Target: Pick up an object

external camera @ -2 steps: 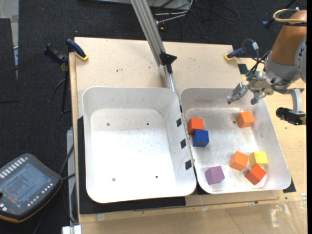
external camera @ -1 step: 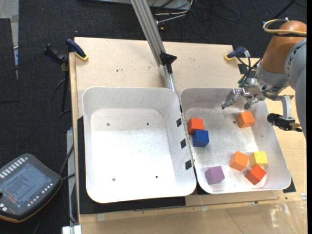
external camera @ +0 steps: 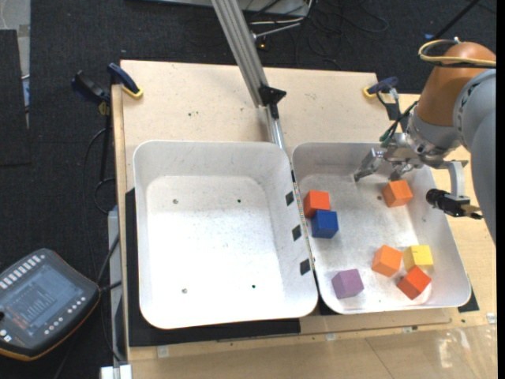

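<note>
My gripper (external camera: 384,177) hangs over the back of the right bin (external camera: 451,247), open, with one finger (external camera: 363,172) splayed left. An orange cube (external camera: 397,193) lies tilted on the bin floor just below and to the right of it, and I see nothing held between the fingers. Other cubes rest in the same bin: a red-orange one (external camera: 317,202) and a blue one (external camera: 324,224) touching near the left wall, an orange one (external camera: 387,260), a yellow one (external camera: 420,255), a red one (external camera: 414,282) and a purple one (external camera: 347,283) toward the front.
The left bin (external camera: 142,212) adjoins the right bin along a shared rim. A slanted metal pole (external camera: 245,46) comes down to the bins' back junction. Clamps (external camera: 126,81) (external camera: 379,89) sit at the board's rear corners. A teach pendant (external camera: 39,298) lies at lower left.
</note>
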`<state>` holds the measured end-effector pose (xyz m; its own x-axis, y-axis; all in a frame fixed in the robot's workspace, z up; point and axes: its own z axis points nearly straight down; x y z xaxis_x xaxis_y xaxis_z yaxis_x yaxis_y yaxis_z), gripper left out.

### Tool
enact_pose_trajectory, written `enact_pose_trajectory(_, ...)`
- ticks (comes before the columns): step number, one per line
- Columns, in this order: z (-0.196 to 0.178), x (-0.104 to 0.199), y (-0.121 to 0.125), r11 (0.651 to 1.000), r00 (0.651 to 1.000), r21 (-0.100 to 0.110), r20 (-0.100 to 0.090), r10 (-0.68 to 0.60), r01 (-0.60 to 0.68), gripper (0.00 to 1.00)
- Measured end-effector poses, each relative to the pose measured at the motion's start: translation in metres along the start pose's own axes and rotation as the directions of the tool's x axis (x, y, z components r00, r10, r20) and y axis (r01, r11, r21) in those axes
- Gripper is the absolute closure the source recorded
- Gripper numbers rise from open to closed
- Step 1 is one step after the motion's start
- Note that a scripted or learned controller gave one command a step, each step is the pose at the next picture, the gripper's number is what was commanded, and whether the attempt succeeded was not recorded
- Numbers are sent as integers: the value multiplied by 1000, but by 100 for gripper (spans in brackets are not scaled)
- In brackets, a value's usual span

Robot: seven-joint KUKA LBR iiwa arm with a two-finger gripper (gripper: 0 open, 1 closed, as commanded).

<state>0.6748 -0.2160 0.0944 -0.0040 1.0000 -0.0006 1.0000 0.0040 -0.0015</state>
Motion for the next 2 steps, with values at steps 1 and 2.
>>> enact_pose_trajectory(1, -13, 0, 1, 1000, 1000, -5, 2, -1, 1, 100)
enact_pose_trajectory(2, -69, -9, -3, 1000, 1000, -9, 3, 5, -5, 100)
